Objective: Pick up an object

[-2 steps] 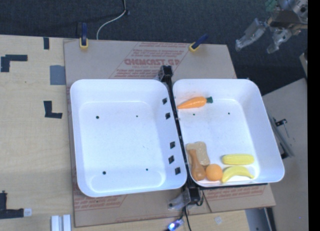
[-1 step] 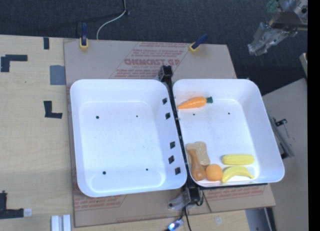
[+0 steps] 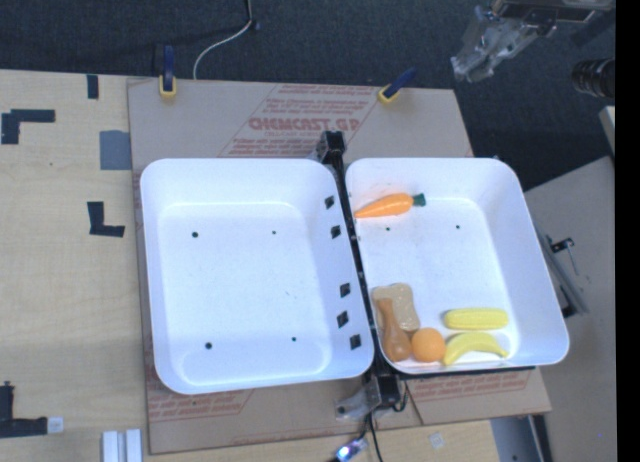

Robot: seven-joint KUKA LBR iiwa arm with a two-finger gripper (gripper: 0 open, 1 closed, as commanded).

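The right bin (image 3: pixel 510 200) holds an orange carrot (image 3: pixel 384 206) with a green tip near its upper left. Along its front lie a tan bread-like piece (image 3: pixel 396 303), a brown piece (image 3: pixel 392 335) beside it, a small orange ball (image 3: pixel 428 346) and two yellow banana-like pieces (image 3: pixel 476 319) (image 3: pixel 474 348). My gripper (image 3: pixel 484 50) hangs high at the upper right of the camera view, beyond the bins' far edge and well above the bench. Nothing shows between its pale fingers.
The left bin (image 3: pixel 160 250) sits beside the right one on a cardboard sheet (image 3: pixel 300 120) held by two clamps (image 3: pixel 166 80) (image 3: pixel 396 84). A white cable (image 3: pixel 225 35) runs across the dark floor behind.
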